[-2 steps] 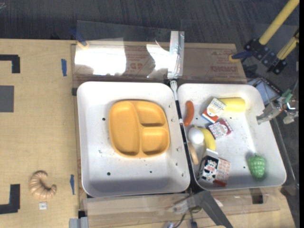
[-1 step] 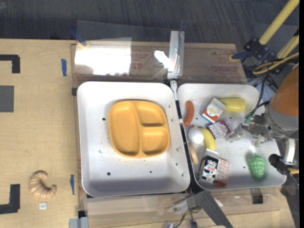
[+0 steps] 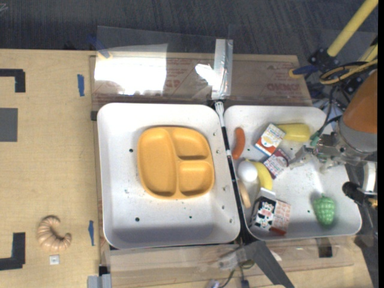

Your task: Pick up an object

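end effector at the right bin's far side

the end effector (image 3: 312, 150) sits low over the right shallow white plastic bin (image 3: 351, 224), near its right wall; how far it is open i cannot tell, and nothing shows between its parts. just beside it lie a yellow block (image 3: 295, 132) and a small printed carton (image 3: 270, 139). a green bumpy toy fruit (image 3: 324, 210) lies nearer the front. the left white bin (image 3: 114, 179) holds an orange divided plate (image 3: 175, 161). a tan croissant (image 3: 54, 233) rests on the desk (image 3: 42, 149).

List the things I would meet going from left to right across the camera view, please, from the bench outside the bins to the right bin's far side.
Croissant → orange divided plate in the left bin → orange carrot-like stick → white egg → green bumpy fruit → gripper.
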`<state>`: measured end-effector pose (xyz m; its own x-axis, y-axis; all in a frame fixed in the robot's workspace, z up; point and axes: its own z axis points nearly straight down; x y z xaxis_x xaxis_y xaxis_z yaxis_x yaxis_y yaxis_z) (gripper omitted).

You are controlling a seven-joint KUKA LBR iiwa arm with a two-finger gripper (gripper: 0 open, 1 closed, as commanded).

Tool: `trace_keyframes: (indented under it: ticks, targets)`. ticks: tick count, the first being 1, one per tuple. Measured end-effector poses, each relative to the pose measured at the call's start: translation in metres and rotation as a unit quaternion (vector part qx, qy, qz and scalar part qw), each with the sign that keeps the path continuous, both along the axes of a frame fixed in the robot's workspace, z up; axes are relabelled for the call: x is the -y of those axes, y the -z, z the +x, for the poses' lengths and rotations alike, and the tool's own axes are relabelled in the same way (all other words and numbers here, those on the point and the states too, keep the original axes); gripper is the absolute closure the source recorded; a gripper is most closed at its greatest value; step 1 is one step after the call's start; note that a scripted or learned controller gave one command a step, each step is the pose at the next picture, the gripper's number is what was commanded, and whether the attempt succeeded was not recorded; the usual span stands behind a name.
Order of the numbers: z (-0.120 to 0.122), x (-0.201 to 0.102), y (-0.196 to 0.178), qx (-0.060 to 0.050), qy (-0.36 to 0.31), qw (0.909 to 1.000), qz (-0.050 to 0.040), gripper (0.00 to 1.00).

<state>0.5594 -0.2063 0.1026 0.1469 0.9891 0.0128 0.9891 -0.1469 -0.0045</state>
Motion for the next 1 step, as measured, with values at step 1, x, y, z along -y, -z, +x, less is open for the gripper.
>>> trace_keyframes:
  ticks: [1]
  targets:
    - [-0.0493,-0.0147,-0.0255,0.002,-0.074,0.9972,-0.0059,0.00]
